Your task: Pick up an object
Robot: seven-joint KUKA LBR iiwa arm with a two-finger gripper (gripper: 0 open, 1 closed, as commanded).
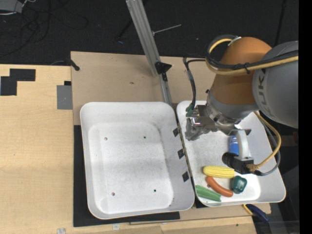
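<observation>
My gripper (194, 127) hangs low over the far left part of the right bin (273, 191), close to the divider between the bins. I cannot make out anything held in it. At the near end of that bin lie a yellow corn cob (219, 171), an orange carrot-like piece (219, 187), a green pod (208, 193) and a small dark teal object (239, 183). A blue and white object (234, 144) lies to the right of the gripper, partly hidden by the wrist.
The left bin (127, 157) sits beside the right one, with black clips along the shared edge (179, 152). A slanted metal rail (146, 38) rises behind the bins. The large grey and orange arm (243, 77) covers the far end of the right bin.
</observation>
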